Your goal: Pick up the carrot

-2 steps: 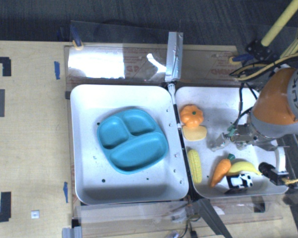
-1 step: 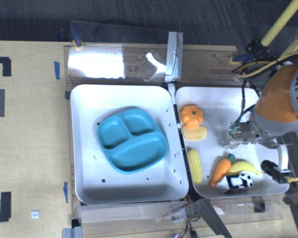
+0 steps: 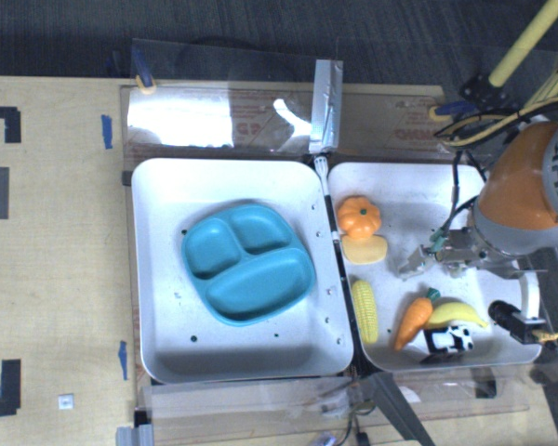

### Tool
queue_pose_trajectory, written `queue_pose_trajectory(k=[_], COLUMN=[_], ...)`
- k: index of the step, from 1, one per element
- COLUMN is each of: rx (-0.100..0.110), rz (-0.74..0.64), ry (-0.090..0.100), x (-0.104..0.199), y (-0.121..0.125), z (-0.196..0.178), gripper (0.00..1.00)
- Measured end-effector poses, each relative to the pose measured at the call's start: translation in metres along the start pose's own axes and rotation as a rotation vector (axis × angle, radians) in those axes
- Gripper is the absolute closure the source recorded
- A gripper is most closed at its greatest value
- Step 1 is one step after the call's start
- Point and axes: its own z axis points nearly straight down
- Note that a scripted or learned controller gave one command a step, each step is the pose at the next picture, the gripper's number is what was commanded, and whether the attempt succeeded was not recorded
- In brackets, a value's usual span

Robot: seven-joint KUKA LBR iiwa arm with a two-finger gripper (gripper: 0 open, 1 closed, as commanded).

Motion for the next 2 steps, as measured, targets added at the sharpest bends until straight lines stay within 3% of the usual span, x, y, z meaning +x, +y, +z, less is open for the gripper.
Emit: queue_pose_trajectory(k=[1,2], rx=[0.004,0.002], rz=[0.061,0.134], ry=[0.002,0.000], x=[0.049,0.027], y=[-0.044,-0.054], z=[-0.082,0.011], gripper=[0.00,0.00])
